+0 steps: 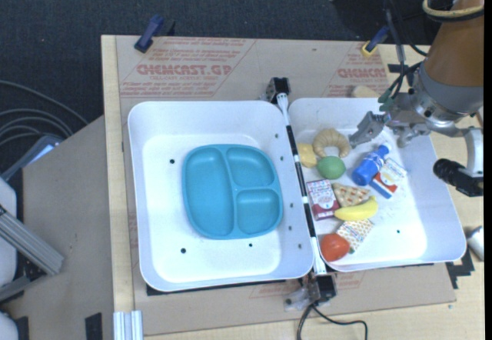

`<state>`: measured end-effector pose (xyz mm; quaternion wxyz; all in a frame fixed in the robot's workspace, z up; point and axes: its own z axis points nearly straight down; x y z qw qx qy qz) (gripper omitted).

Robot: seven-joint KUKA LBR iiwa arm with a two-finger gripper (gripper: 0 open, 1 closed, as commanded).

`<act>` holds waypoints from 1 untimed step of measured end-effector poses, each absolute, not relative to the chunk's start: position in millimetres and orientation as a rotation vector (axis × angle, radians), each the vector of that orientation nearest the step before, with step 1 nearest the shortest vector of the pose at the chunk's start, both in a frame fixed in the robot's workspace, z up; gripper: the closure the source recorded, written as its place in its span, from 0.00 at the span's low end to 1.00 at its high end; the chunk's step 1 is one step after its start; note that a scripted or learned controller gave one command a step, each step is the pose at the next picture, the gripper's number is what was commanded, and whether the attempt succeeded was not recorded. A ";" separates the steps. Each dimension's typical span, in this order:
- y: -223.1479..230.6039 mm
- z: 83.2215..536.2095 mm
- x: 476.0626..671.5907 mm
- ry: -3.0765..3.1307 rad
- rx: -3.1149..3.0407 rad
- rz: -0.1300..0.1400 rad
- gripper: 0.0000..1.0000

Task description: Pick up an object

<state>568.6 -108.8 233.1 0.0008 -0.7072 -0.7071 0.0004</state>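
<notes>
1. Grey metal is what the gripper (387, 125) is made of, and it is hanging over the back part of the right bin (438, 231). I cannot tell how wide it is set, and nothing is sitting in it.
2. Taking the blue bottle (370, 165) as our marker: the gripper is hovering just behind it, a little higher up in the camera view.
3. The blue bottle is lying tilted, with a white cap end and a red and white label beside it. It looks smooth and round, so it might be rolling away if pushed.
4. To do this step well, I think the arm should be coming straight down over the middle of the bottle and squeezing across its narrow sides.
5. Left of the bottle, a green ball (331, 168) is sitting near it, and a tan croissant (331, 141) is lying just behind the ball.
6. In front of the bottle, a yellow banana (356, 212) is resting, and a red tomato (335, 247) is sitting farther forward.
7. Far to the left of the bottle, a blue tray (231, 191) is lying in the left bin (154, 254).
</notes>
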 end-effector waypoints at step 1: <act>-119.1 100.9 570.2 -2.218 -2.221 0.002 0.00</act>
